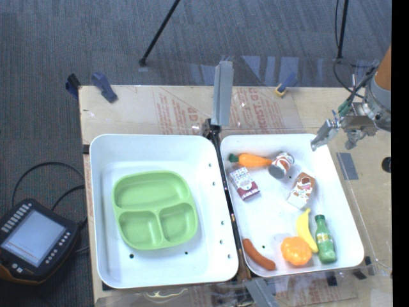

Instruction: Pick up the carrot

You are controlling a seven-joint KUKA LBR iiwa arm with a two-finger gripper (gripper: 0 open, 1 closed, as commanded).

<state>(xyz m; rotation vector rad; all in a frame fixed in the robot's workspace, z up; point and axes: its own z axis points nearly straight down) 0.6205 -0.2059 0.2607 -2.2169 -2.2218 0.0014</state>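
Observation:
The carrot (254,160), orange with a green top pointing left, lies at the back of the right bin (337,183), close to the bin's left wall. My gripper (334,139) hangs over the back right corner of that bin, well to the right of the carrot and apart from it. Its two fingers stand open with nothing between them.
Next to the carrot are a small can (281,165), a red carton (244,183) and a white and brown carton (301,190). Nearer the front lie a banana (306,229), a green bottle (324,238), an orange pepper (296,251) and a sausage (259,254). The left bin (102,171) holds a green divided plate (155,208).

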